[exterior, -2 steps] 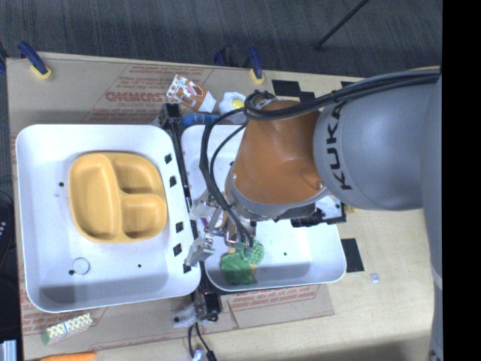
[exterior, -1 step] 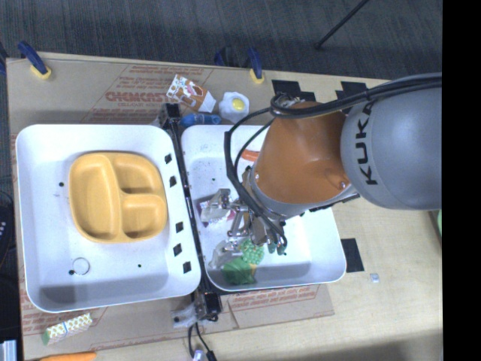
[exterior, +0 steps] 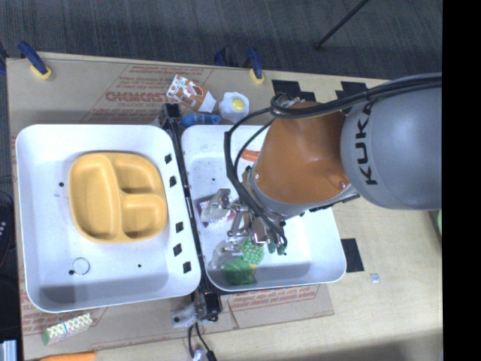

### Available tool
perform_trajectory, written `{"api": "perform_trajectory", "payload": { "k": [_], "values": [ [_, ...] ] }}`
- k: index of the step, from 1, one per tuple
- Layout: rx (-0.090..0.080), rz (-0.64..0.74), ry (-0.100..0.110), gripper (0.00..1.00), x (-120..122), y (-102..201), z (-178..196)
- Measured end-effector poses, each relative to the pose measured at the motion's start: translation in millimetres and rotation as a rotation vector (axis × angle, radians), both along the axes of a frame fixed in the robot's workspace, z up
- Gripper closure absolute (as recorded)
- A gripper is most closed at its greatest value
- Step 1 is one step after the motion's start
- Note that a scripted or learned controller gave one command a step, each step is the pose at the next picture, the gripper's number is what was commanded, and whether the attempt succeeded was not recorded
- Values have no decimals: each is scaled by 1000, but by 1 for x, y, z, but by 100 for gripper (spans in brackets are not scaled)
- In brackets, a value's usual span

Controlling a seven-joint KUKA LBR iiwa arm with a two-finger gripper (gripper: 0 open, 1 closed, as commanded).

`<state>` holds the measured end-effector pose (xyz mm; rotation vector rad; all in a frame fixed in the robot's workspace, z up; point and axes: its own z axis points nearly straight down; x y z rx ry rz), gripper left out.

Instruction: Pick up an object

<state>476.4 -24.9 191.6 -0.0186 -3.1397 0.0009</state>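
Gripper (exterior: 252, 235) is parked low over the right bin (exterior: 327, 265), bottom-middle of the frame, with the grey and orange arm (exterior: 316, 164) covering most of that bin from the right. Can't tell how the claw stands; it's a dark tangle of metal from this angle, and nothing is clearly pinched in it.

Closest candidate is the green object (exterior: 244, 265) just below the gripper, near the bin's lower edge, with some clear crinkly packaging (exterior: 214, 205) just to the upper left of it. Over in the left bin (exterior: 37, 201) sits a yellow divided tray (exterior: 118, 196), well apart from the action.

My read: this is the reach/descend part of the pick, grasp not confirmed. Next move needs the claw centred on the green thing, closed firmly, then a straight lift.
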Motion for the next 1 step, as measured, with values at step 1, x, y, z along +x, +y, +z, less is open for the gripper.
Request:
{"api": "perform_trajectory", "payload": {
  "k": [1],
  "values": [
    [1, 53, 1, 0, 6, -70, -99]
  ]
}}
